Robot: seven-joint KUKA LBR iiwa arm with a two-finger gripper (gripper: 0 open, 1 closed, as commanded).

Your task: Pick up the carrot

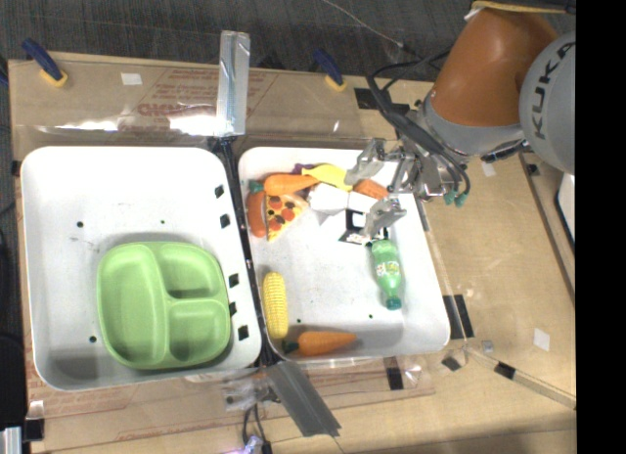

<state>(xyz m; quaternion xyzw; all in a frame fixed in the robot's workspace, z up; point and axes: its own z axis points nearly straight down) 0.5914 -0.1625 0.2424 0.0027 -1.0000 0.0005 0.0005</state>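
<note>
The carrot [323,342] lies at the right bin's [430,291] near edge, beside the corn cob [276,303]. The gripper [377,215] hovers well apart — over the far clutter, green bottle [386,271] between them — whether it is clenched, I cannot tell.

You're looking at a robotics lab: industrial arm [499,61] over a plywood surface [509,276], two white bins [59,178] taped and clamped down, toy food, loose cables [323,2].

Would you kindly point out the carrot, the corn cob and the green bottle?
carrot [323,342], camera view, middle of its orange body.
corn cob [276,305], camera view, mid-length of the cob.
green bottle [386,268], camera view, its labelled middle.
</note>
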